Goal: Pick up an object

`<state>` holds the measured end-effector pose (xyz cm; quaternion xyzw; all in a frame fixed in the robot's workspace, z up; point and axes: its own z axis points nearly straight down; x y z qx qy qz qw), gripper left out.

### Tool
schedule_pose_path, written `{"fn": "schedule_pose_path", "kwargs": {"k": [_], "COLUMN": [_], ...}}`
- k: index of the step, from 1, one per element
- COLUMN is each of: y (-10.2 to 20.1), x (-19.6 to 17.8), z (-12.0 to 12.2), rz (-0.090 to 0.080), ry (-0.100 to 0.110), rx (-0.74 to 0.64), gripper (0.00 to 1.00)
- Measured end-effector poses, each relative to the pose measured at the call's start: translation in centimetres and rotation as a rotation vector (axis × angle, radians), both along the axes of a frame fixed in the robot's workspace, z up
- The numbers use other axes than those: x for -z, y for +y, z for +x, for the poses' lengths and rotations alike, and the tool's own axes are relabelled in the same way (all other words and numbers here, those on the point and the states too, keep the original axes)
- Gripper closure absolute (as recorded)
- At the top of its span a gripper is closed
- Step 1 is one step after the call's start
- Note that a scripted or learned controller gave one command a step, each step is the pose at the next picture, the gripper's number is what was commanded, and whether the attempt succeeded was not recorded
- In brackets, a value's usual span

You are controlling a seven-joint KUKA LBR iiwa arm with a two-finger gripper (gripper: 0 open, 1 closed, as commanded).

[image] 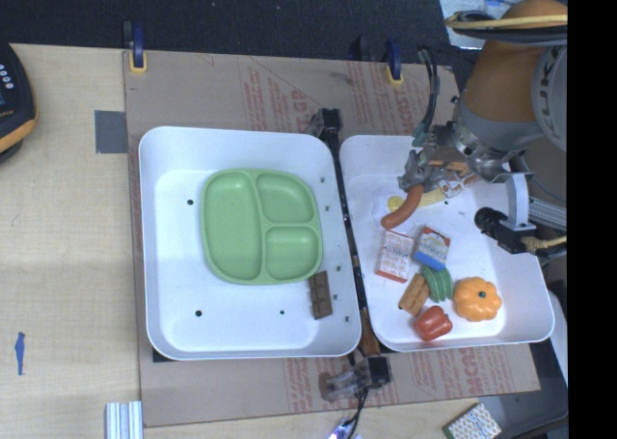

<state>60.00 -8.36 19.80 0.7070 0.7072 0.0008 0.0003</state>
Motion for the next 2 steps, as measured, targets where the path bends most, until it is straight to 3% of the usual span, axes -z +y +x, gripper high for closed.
{"fn": "schedule_pose_path", "kwargs": {"k": [1, 2], "y": [4.6, 9.6], "x": [-5.6, -6.2], "z": [-1.4, -7.2], "rz": [0.000, 0.001], "ry": [0.001, 0.010], "rx": [-0.008, -0.010], "gripper": [1.00, 1.00]}}
